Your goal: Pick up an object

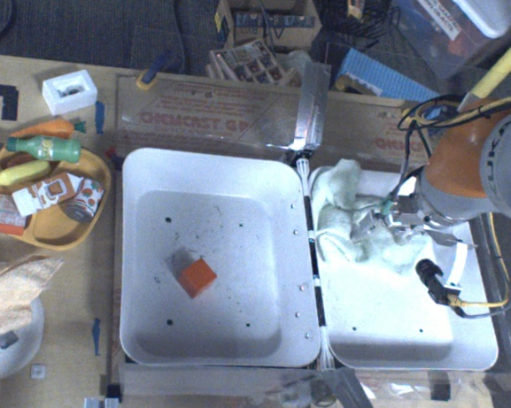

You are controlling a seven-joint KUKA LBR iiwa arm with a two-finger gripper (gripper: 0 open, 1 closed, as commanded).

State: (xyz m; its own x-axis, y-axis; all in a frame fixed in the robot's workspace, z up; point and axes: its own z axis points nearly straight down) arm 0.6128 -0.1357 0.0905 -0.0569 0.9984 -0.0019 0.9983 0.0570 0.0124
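An orange block [198, 276] lies in the left bin [151, 181], a little left of its middle, with a small grey patch beside it. A crumpled pale white-green cloth [340, 206] is bunched in the far left part of the right bin [404, 332]. My gripper [381, 222] is down in the right bin at the cloth's right edge, and the grey arm with its orange band [459, 163] reaches in from the right. The pale cloth hides the tips.
A wooden bowl [58, 230] of toy food and a green bottle [51, 148] sit on the bench at the left. A small white box [70, 91] is behind it and a beige cloth [3, 297] in front. Yellow cables [478, 304] trail over the right bin's right side.
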